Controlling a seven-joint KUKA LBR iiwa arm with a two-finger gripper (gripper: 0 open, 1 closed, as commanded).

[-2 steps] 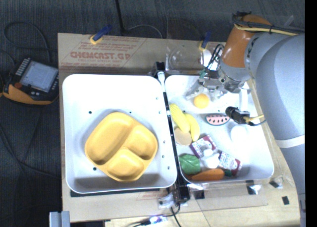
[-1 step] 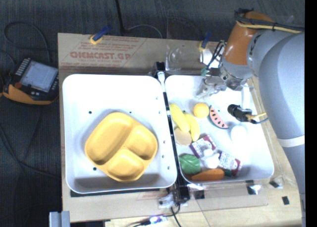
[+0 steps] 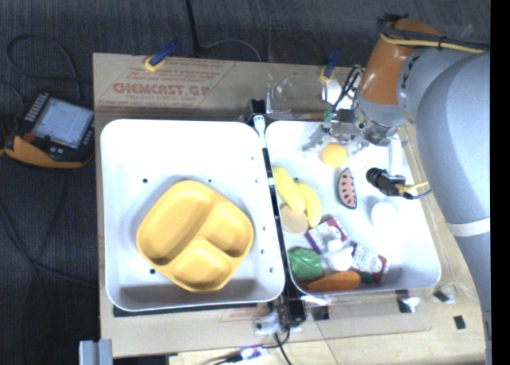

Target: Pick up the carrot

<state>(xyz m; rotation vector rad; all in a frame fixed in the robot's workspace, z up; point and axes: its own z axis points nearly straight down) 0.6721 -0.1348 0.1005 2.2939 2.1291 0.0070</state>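
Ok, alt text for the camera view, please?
The gripper hovers at the right bin's far edge above a yellow ball, while the carrot lies at the near edge. The left bin holds a yellow tray.

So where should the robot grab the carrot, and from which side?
Probably around the middle of the carrot, coming straight down from above. It lies flat along the near wall of the right bin, long and thin, so the gripper would best close across its narrow width. A green toy and a small packet crowd its far side, so a sideways approach looks blocked.
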